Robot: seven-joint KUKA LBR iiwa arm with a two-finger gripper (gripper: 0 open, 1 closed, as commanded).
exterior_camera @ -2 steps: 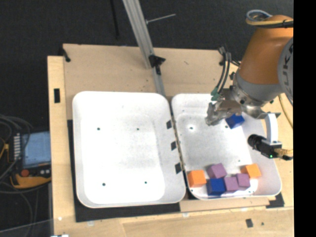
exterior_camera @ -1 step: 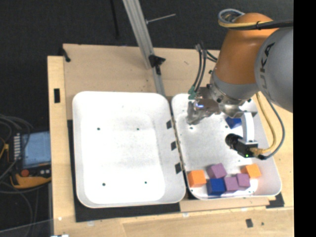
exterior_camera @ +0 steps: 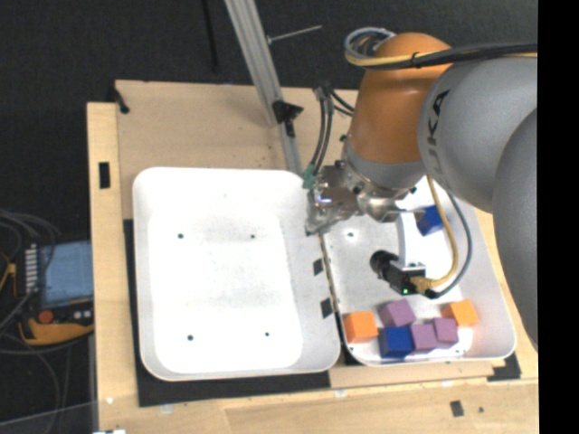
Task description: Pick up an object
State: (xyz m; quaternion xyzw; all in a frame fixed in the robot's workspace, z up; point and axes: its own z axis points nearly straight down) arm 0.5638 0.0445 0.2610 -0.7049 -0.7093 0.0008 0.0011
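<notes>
Pincer (exterior_camera: 324, 208) (whether parted or closed, I cannot tell) hangs over right bin's (exterior_camera: 493, 283) left edge.

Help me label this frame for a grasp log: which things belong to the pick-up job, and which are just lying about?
Job:
- gripper, over the right bin's top-left corner
- right bin
- orange blocks
- purple blocks
- blue blocks

Lying about:
- left bin
- blue device with cables, off the bench
- metal post
</notes>
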